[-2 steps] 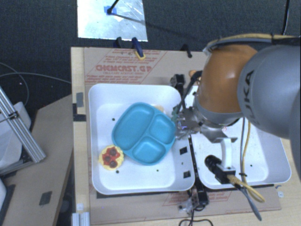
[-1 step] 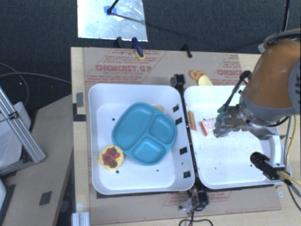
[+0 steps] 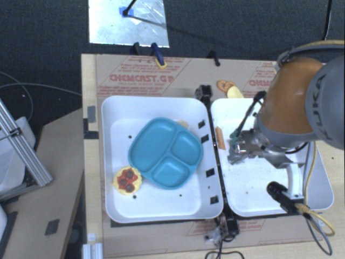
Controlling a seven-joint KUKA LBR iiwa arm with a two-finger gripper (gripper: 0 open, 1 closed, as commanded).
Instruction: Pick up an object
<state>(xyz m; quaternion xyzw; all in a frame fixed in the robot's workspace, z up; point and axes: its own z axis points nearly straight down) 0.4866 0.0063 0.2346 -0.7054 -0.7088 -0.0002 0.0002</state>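
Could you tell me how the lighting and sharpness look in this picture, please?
In the camera view, the light is even and soft, with faint shadows under the blue divided plastic plate; the shiny silver sheet at the top shows glare streaks; the large orange and grey robot arm, close to the lens, looks slightly soft, and the tool beneath it is dark and hard to read.

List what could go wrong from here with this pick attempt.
1. The gripper hangs over a bare patch of the right bin; descending here would likely grab nothing.
2. The nearest item, a thin orange stick, lies tight against the bin's left wall, so the gripper may hit the wall.
3. The blue divided plate in the left bin is wide and flat, probably hard to grip.
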